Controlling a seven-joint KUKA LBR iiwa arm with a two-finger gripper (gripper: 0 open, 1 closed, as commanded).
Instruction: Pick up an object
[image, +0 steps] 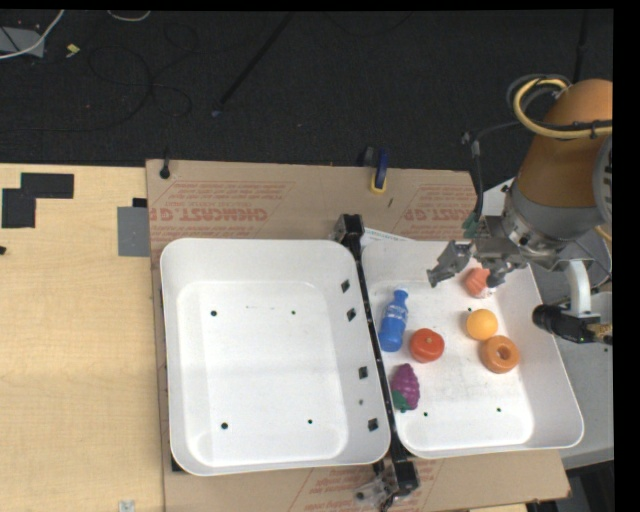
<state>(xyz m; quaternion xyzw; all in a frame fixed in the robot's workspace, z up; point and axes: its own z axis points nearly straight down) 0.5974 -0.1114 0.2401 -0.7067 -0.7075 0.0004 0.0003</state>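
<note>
Pincer (474, 266) spread wide, low over right bin (560, 420), pink piece (476, 282) just beneath its tips; likely to nudge the piece aside, or snag orange ball (482, 324) nearby below, on closing off-centre.

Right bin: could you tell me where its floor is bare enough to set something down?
In the right bin, the near floor below the purple grapes and donut is bare. It is crowded across the middle: blue bottle, tomato, orange ball, plus the gripper over a pink piece.
</note>
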